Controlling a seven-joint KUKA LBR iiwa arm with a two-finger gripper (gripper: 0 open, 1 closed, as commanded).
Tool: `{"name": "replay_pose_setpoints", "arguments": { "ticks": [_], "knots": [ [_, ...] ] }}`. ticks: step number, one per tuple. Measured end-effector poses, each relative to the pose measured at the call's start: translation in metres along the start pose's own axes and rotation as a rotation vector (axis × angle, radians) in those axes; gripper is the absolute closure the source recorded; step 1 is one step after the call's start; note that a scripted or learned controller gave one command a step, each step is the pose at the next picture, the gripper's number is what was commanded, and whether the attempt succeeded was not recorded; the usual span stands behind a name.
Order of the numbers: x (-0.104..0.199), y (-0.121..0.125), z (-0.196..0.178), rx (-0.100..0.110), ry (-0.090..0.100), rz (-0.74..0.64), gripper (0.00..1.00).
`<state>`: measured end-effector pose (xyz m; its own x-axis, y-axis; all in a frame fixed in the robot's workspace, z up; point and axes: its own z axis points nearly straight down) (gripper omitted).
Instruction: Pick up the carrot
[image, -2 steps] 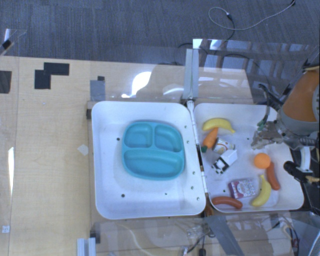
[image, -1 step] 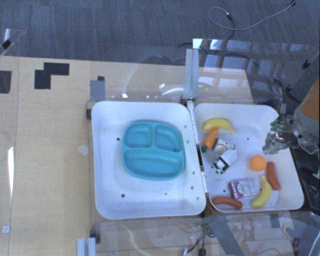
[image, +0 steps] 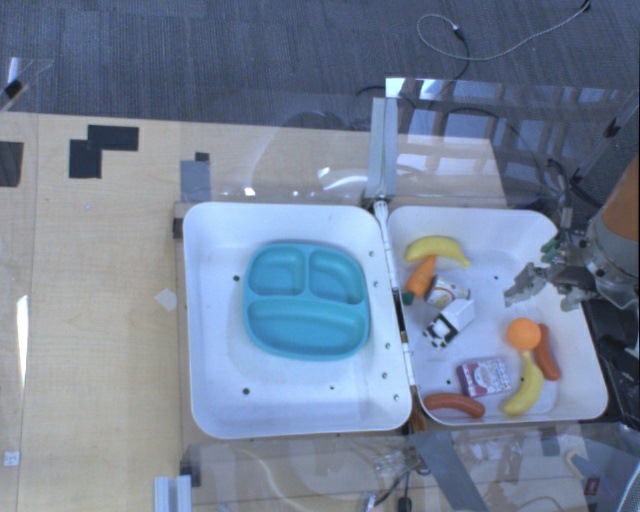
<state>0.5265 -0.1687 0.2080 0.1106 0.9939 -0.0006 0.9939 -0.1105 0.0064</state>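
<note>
The carrot (image: 421, 276) is orange with a green tip and lies slanted near the left wall of the right bin (image: 500, 222), just below a yellow banana (image: 437, 247). My gripper (image: 546, 291) hangs over the right side of that bin, well to the right of the carrot and just above an orange ball (image: 523, 333). Its fingers are open with nothing between them.
Next to the carrot lie a small white carton (image: 451, 293) and a black-and-white box (image: 447, 323). Further front are a pink packet (image: 485, 376), a second banana (image: 525, 390) and two sausages (image: 455, 405). The left bin (image: 210, 390) holds a blue divided plate (image: 306, 300).
</note>
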Motion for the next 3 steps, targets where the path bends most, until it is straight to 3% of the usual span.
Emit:
{"name": "replay_pose_setpoints", "arguments": {
  "ticks": [1, 2, 3],
  "knots": [
    [0.000, 0.000, 0.000, 0.000, 0.000, 0.000, 0.00],
    [-0.021, -0.036, -0.048, 0.000, -0.001, 0.089, 0.00],
    [-0.013, 0.025, 0.106, 0.004, 0.000, 0.047, 0.00]
  ]
}}
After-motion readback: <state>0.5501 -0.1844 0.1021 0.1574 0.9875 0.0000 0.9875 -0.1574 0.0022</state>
